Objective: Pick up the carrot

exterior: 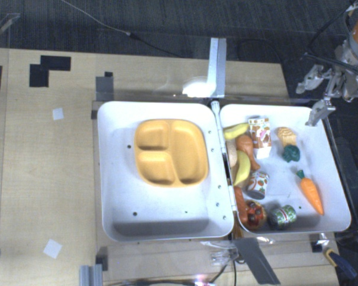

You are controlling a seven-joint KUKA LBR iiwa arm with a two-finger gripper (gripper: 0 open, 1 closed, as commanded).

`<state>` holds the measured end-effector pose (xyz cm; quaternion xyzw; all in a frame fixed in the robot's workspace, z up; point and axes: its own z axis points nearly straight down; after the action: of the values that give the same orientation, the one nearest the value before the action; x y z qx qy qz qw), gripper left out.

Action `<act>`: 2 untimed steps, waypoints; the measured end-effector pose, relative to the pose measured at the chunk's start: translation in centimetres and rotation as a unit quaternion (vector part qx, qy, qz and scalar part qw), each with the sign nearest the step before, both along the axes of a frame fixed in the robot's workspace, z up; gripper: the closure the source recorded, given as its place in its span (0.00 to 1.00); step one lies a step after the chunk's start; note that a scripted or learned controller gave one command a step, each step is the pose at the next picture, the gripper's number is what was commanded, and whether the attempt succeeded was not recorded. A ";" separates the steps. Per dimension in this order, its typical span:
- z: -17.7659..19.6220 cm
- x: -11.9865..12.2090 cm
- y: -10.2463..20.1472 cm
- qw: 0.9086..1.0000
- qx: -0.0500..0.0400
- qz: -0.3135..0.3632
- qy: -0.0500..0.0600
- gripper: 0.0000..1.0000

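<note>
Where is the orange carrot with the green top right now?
The orange carrot lies in the right white bin, near its right wall, just below the dark green broccoli piece and up-right of the green can.

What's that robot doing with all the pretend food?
The robot arm's gripper is up at the top right corner of the right bin, holding nothing. The carrot it is meant to pick up lies untouched near that bin's right side, below a small green toy. The left bin holds a yellow divided plate.
</note>
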<state>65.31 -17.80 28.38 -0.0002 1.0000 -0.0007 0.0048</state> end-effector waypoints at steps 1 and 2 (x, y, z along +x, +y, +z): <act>-11.5 -4.6 -1.5 0.999 0.001 -0.039 0.004 0.00; -19.4 -9.5 -2.8 0.999 -0.001 -0.054 -0.002 0.00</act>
<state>55.83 -20.63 9.00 0.0535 0.9985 -0.0016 0.0069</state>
